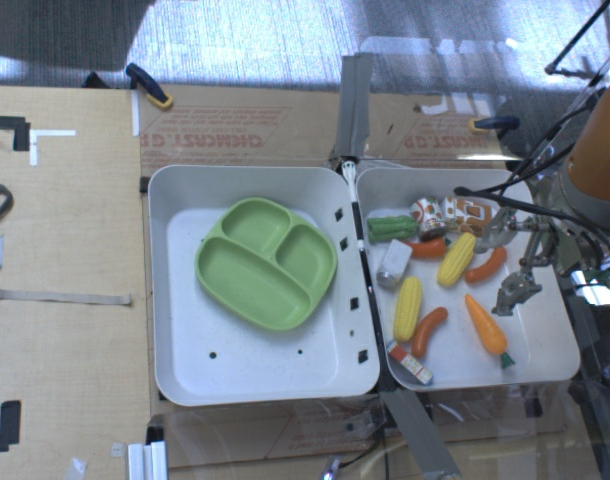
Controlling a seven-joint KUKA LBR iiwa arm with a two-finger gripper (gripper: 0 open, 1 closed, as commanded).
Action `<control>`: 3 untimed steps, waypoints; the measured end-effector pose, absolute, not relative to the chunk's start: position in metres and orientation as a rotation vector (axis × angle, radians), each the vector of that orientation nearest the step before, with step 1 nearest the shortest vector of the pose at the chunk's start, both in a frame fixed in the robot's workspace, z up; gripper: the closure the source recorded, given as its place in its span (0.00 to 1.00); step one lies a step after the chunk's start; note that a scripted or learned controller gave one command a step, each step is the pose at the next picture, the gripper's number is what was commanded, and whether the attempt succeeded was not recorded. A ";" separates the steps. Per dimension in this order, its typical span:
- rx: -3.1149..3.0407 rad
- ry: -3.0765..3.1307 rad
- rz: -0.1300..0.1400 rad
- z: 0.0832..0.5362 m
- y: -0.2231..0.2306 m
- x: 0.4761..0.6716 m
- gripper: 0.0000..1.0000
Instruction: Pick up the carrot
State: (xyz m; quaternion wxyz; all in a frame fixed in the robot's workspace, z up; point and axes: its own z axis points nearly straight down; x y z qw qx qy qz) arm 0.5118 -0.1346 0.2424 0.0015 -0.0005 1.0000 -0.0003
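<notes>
Carrot (pixel 485 325) lay in the lower right of the right-hand bin (pixel 545 368), tilted, its green stub toward the bottom right corner and its thick end toward the upper left. I found the end effector (pixel 513 293) just above and right of the carrot's thick end, close to it but not around it; nothing sat between its fingers, and I could not tell from this slanted view how wide they stood.

Risks I judged from this position:

1. Offset. The end effector stood beside the carrot, not over its middle. A straight descent could land one finger on the carrot and roll it aside.
2. Shape. The carrot tapers, so a grasp near the thin end could squeeze it out.
3. Neighbours. A red sausage (pixel 429 329) and a corn cob (pixel 408 306) lay left of the carrot, and another sausage (pixel 485 265) above it, near the arm. Those on the left were apart from the carrot and less of a hazard; the upper one could be nudged by the arm.
4. Wall. The carrot's stub lay near the bin's lower right rim, leaving little room for a finger there.

The green plate (pixel 267 263) in the left bin (pixel 175 368) played no part.
</notes>
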 end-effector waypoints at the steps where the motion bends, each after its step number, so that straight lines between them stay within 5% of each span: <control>1: 0.041 3.139 -0.001 0.105 -0.153 0.523 0.00; 2: 0.005 3.138 -0.001 0.092 -0.177 0.483 0.00; 3: -0.003 3.133 -0.004 0.102 -0.176 0.486 1.00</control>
